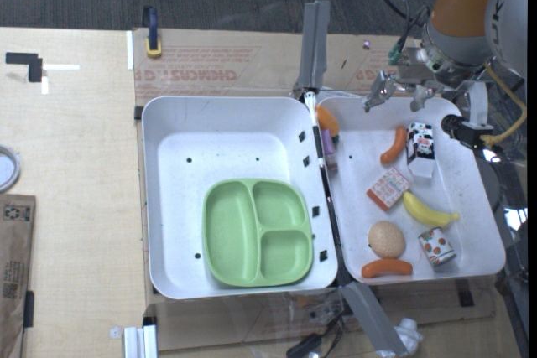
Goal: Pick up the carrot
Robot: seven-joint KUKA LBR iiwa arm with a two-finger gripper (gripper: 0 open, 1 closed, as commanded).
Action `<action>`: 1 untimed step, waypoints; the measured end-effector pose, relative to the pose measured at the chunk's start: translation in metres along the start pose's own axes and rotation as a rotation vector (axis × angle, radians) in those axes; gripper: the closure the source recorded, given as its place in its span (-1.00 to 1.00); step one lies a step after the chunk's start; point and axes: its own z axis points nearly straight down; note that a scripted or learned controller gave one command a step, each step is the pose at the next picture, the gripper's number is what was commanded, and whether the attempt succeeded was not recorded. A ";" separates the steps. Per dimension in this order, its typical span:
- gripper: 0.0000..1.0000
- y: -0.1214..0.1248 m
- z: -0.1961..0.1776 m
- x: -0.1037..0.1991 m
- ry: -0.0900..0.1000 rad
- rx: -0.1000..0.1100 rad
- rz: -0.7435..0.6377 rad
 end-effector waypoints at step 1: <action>-1.00 -0.032 0.125 -0.004 0.000 -0.002 -0.143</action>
